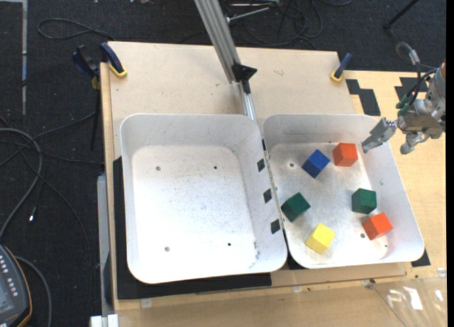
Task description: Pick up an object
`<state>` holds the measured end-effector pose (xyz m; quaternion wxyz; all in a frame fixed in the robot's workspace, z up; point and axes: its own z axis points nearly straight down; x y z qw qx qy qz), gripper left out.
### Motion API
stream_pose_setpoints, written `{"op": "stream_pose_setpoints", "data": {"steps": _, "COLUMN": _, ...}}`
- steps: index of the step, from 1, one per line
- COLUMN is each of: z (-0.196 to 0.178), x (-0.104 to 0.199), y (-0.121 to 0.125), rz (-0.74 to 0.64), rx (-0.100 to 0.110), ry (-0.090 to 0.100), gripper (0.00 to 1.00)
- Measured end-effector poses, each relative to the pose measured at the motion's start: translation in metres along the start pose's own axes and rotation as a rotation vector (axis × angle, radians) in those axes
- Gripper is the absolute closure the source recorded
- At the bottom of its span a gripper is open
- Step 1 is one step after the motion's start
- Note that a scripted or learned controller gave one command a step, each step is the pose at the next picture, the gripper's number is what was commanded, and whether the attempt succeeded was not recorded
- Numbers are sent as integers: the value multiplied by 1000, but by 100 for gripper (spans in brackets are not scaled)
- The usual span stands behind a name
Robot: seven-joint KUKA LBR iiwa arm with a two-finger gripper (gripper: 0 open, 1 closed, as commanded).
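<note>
Taking the right bin (397, 176) as the landmark, the left bin (142, 141) lay flush against its left wall, both resting on the pale bench (177, 77). Inside the right bin, a dark green cube (295, 206) sat near the left wall, with a yellow cube (320, 237) just below and right of it toward the front rim. A blue cube (316, 162) lay toward the back, and an orange cube (345, 154) stood just beside it on the right. Farther right, a second green cube (364, 201) sat close to the right wall, with another orange cube (377, 225) just in front of it. The gripper (394, 139) hung over the bin's back right corner, its two fingers spread apart and holding nothing, well clear of every cube.
</note>
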<state>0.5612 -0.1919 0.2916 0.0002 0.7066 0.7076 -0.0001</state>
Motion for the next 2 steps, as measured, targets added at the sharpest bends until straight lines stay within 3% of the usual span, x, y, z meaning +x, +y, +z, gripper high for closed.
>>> {"op": "stream_pose_setpoints", "data": {"steps": 1, "z": 197, "x": 22, "y": 37, "rz": -2, "rx": 2, "ry": 3, "gripper": 0}}
{"op": "stream_pose_setpoints", "data": {"steps": 2, "z": 196, "x": 62, "y": 101, "rz": -6, "rx": -7, "ry": 0, "gripper": 0}}
